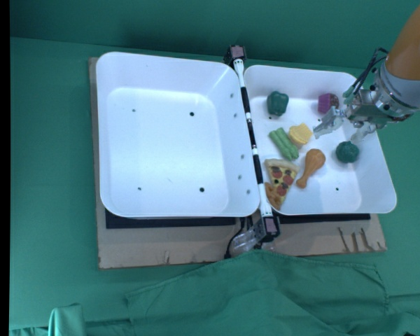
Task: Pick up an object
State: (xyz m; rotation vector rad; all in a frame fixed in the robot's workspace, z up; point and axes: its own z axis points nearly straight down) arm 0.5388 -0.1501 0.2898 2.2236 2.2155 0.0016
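Green cloth (280,299) lies bunched below the cardboard sheet (126,247).

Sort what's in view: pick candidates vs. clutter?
Job:
end effector
green pepper
purple toy
green ball
yellow piece
green stalks
drumstick
pizza slice
right bin

Lying about:
left bin
cardboard
green cloth

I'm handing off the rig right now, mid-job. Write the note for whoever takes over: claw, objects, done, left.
Claw: open, nothing between its fingers, above the right white bin, between the small purple toy and the dark green round toy.
Same bin: dark green toy pepper, light green ridged stalk, yellow chunk, orange toy drumstick, toy pizza slice.
Done: no pick yet.
Left: close on one object and lift it.
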